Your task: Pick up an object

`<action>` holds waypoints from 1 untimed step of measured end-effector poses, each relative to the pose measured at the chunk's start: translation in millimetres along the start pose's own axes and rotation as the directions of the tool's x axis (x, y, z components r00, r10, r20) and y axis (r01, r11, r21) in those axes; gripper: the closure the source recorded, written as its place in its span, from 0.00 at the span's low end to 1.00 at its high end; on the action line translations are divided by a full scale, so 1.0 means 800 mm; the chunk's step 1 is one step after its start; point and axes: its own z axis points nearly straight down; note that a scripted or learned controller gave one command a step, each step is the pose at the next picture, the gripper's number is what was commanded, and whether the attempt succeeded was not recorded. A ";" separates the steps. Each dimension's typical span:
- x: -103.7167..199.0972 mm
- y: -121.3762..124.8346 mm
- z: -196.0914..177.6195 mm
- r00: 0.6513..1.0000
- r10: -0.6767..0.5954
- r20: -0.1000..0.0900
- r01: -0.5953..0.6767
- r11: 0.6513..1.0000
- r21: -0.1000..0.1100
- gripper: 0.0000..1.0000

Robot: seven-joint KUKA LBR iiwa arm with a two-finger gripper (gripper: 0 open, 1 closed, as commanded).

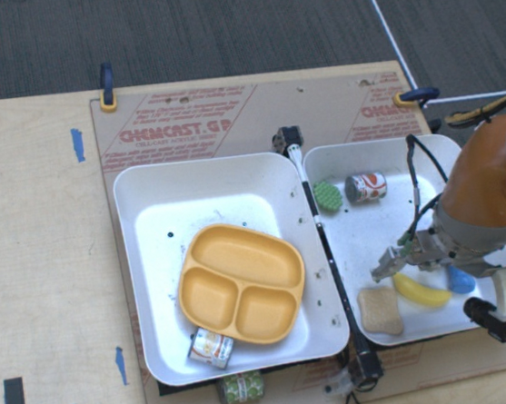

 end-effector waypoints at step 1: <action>0.017 -0.005 0.026 1.000 0.000 -0.002 0.000 1.000 0.010 0.00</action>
